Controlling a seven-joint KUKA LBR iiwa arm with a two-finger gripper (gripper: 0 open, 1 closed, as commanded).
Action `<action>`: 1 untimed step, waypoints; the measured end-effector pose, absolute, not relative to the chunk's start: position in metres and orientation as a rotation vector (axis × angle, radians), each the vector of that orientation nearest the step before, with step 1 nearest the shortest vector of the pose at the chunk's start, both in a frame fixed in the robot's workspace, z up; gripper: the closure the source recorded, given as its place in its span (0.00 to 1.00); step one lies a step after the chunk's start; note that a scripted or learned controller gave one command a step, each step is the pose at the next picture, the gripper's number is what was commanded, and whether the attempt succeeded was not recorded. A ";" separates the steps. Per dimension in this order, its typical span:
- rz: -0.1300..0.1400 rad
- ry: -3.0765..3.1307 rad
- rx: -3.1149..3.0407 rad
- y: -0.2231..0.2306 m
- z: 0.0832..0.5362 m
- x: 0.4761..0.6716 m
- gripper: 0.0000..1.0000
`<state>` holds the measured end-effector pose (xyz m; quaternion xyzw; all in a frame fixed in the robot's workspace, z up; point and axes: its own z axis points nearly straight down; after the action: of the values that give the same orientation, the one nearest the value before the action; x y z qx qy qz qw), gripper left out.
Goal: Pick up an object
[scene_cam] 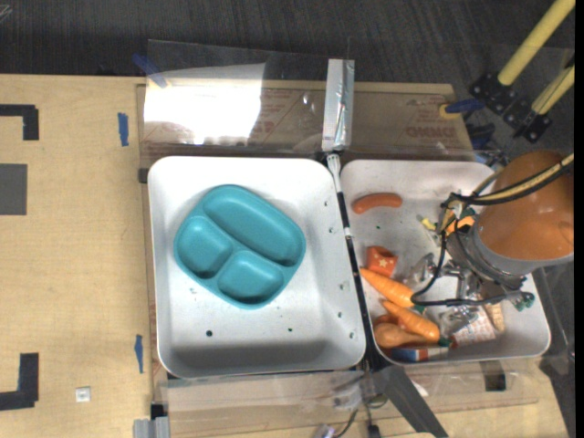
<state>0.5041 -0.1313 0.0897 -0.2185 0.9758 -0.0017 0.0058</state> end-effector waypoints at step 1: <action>-0.013 3.036 -0.686 -0.130 0.103 0.510 1.00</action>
<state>0.5098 -0.1297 0.1029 -0.2203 0.9753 -0.0042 0.0146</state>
